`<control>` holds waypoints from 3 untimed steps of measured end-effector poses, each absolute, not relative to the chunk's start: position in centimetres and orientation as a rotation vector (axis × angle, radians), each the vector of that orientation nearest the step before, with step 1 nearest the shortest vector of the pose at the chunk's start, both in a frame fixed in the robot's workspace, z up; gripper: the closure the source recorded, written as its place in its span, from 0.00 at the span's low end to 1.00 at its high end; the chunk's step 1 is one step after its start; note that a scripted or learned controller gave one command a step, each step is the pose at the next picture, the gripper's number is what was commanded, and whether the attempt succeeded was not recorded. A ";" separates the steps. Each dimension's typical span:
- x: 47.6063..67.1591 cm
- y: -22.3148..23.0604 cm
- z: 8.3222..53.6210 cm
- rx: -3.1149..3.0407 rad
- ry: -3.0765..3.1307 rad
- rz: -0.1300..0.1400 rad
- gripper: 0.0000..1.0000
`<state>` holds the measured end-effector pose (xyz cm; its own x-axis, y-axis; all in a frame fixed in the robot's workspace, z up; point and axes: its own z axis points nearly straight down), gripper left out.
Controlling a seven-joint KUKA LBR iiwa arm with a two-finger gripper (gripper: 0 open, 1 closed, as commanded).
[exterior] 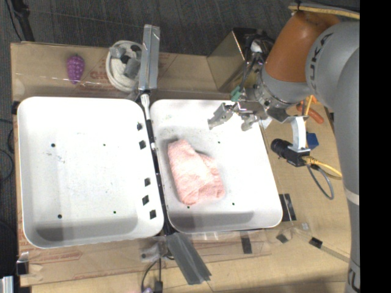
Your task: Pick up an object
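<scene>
**A:** Where is the tool [230, 124]?

**B:** Over the far part of the right bin [269, 191], just inside its back rim. The arm [317, 54] comes in from the right, across the bin's far right corner. The tool's two fingers are spread apart, with bare white floor beneath them.

**A:** And the thing to pick?

**B:** A pink folded cloth [194, 171] lies in the same bin. It is left of the middle and runs slantwise from the centre toward the near wall. Its left edge is close to the divider between the two bins, though I cannot tell if it touches. The tool is apart from it, up and to the right.

**A:** How much room is around the cloth?

**B:** There is a broad bare strip on its right, out to the right wall. A bare patch separates its far end from the tool. The gaps on the left and at the near rim are tighter.

**A:** What about the left bin [79, 163]?

**B:** It has a white floor with a few small dark dots.

**A:** Anything on the desk [183, 66] beyond the bins?

**B:** A small purple lump [75, 68] sits near the far left corner. A white coil [121, 66] sits beside an upright metal post [149, 54] at the divider's far end. Both are outside the rims.
</scene>
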<state>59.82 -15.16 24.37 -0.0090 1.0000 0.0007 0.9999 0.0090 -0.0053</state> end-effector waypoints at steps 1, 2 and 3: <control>56.7 -10.7 9.2 -2.191 -2.249 0.001 0.00; 64.7 -10.5 9.3 -2.023 -2.402 0.001 0.00; 64.7 -10.5 9.3 -2.023 -2.402 0.001 0.00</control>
